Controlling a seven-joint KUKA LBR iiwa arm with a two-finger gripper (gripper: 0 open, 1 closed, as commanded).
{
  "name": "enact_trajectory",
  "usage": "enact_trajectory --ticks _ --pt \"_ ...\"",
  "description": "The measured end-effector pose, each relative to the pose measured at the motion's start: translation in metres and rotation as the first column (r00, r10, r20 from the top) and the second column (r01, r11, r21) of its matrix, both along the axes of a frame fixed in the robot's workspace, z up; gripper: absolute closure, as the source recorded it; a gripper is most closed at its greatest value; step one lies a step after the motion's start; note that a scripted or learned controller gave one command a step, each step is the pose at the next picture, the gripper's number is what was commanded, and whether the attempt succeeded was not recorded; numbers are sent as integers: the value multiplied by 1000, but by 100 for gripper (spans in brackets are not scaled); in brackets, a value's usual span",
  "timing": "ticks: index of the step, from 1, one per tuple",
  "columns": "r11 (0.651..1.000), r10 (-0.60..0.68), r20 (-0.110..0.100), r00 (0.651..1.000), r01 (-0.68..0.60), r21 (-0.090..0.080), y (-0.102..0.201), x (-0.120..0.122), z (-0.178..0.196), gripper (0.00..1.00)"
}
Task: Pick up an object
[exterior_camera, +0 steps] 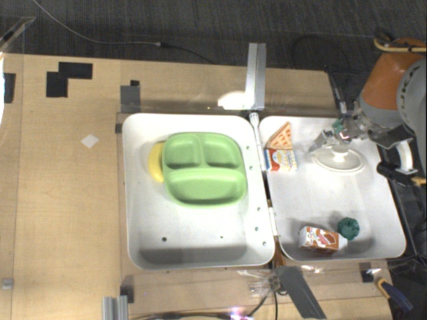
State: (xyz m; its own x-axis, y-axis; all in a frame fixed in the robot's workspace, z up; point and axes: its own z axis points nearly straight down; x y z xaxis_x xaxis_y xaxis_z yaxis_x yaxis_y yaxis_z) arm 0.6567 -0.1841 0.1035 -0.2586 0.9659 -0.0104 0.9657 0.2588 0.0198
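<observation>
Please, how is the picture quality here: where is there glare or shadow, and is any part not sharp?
Camera view: a bright glare spot sits on the bench at the left bin's far rim; a soft shadow lies along that bin's near floor; the green tray looks crisp; the gripper and the clear object beside it are hard to make out; the right bin's white floor looks washed out.

No text, brand, number or sign is legible. The carton [281,159] and the pack [319,239] in the right bin [373,205] carry printed colour patches (red, orange, blue, white) too small and blurred to read as lettering.
</observation>
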Motion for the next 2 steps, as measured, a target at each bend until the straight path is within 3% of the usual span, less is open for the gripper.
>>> enact_trajectory --ticks 1,2 --pt "999 -51 -12 999 51 3 -10 15 41 0" --pt "995 -96 1 995 96 1 13 -35 11 0"
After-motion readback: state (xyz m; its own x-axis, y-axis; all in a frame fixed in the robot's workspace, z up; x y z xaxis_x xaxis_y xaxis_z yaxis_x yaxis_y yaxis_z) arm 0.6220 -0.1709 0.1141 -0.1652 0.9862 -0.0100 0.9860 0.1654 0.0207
